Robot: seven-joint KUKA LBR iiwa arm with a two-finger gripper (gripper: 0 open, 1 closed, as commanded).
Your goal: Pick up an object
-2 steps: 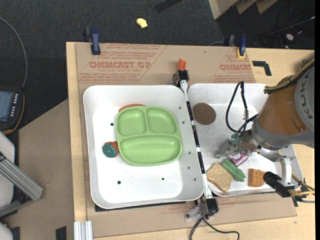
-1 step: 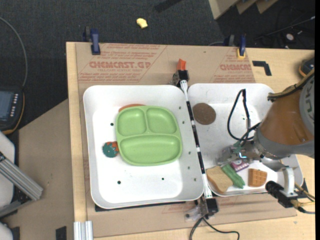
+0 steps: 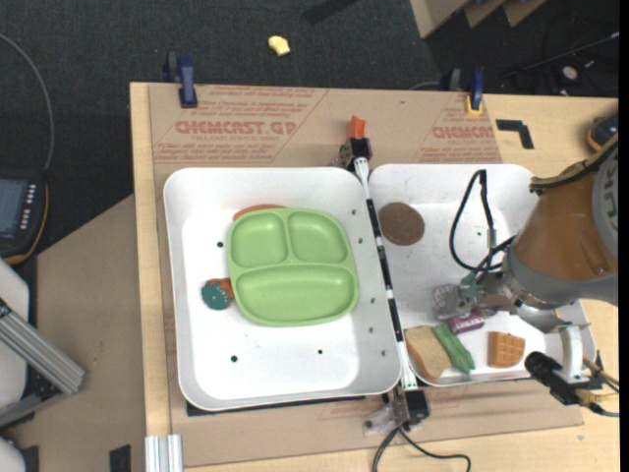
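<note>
the cardboard-topped bench (image 3: 295, 116) is carrying two shallow white bins. the left white bin (image 3: 197, 362) is holding a green divided plastic plate (image 3: 291, 265). the right white bin (image 3: 423, 185) is gathering the pickable pieces near its near edge: a green pickle-shaped toy (image 3: 454, 347), a waffle-patterned orange square (image 3: 505, 349). the gripper (image 3: 470, 298) is hovering low above them, probably choosing a target; whether its fingers are open or closed, i cannot tell.

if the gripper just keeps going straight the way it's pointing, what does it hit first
Probably the purple object lying right under the gripper in the right bin; the green piece sits just beyond. Depth is hard to judge from this slanted view.
</note>
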